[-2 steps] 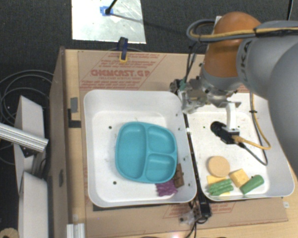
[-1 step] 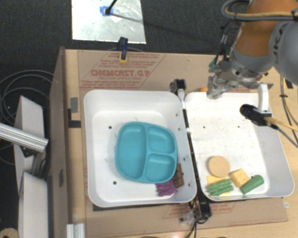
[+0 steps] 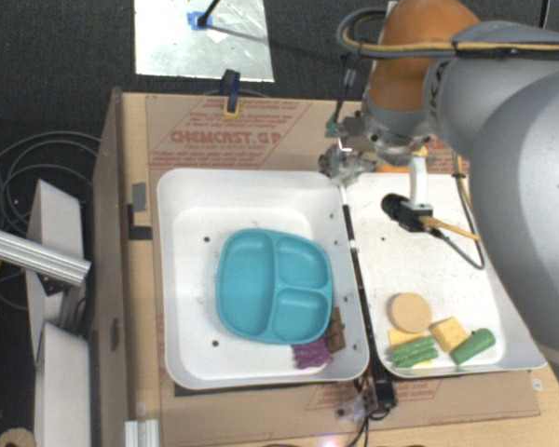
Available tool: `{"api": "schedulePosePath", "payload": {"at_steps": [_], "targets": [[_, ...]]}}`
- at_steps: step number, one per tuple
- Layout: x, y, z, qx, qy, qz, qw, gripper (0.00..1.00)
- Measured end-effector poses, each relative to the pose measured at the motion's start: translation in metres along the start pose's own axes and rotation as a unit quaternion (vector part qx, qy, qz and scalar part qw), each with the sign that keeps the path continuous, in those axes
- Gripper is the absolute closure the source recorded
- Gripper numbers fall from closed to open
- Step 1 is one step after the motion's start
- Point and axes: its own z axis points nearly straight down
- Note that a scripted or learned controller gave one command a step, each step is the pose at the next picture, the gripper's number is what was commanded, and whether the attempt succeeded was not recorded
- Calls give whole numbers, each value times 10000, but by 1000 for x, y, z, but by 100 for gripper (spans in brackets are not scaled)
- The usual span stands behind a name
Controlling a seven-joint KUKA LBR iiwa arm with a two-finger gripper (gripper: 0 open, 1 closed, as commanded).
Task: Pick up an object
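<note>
The table carries two white bins side by side on brown board. The board is printed in red, and "CHEMCAST" can be read at 12 o'clock above the left bin.

The left bin holds three things. One teal plate with three compartments lies just past the bin's centre toward 4 o'clock. One purple piece sits at the plate's 5 o'clock edge. One brown piece is just beside it, against the wall shared with the other bin.

The tool hangs over the 12 o'clock end of that shared wall, on the grey arm reaching in from 3 o'clock. I cannot tell whether it is open or closed, or whether it has hold of anything.

The right bin holds four things to pick, clustered along its 6 o'clock side and well apart from the tool. There is one tan disc at 7 o'clock, with a green piece below it. One yellow block lies at 6 o'clock, and a second green piece at 5 o'clock.
</note>
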Motion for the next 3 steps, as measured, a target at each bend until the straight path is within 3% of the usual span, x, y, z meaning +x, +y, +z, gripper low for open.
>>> {"api": "schedulePosePath", "payload": {"at_steps": [1,2,3], "targets": [[-50,-1,-35,-9,-11,53,10000,100],[27,-2,14,21,8,-6,10000,100],[19,-10,11,14,-7,38,10000,100]]}}
